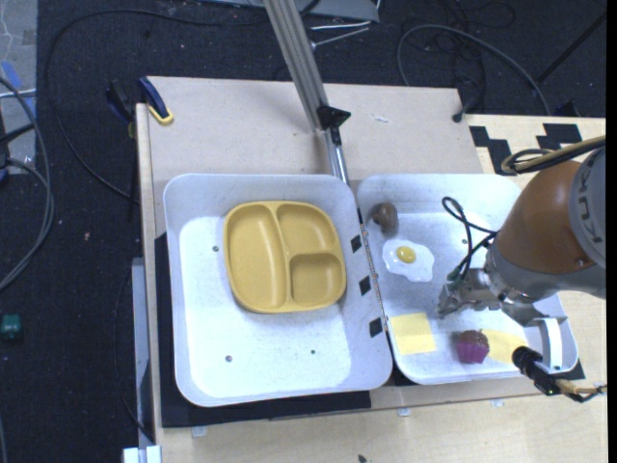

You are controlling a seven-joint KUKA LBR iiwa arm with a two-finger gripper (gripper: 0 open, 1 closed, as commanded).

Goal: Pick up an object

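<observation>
Two shallow white bins are set side by side on a pale bench (241, 123). The left bin (202, 355) occupies the centre of the frame, and a yellow divided plate (285, 256) with three compartments is seen lying in its upper half. The right bin (424, 196) sits in the right part of the frame, touching the left bin along its edge.

Several small objects are scattered in the right bin. A brown rounded object (385, 216) is found near its upper left corner. Just below that, a toy fried egg (408, 258) is laid flat, white with a yellow yolk. A yellow square slice (413, 334) lies near the bin's lower left corner, and a purple object (471, 346) rests to the right of it, near the lower rim.

The arm is seen entering from the right edge, its orange band above the right bin. The gripper (456, 300) is lowered over the middle of the right bin, right of the egg and above the purple object. Whether the gripper is spread or pressed together cannot be told, and nothing is seen held by it
</observation>
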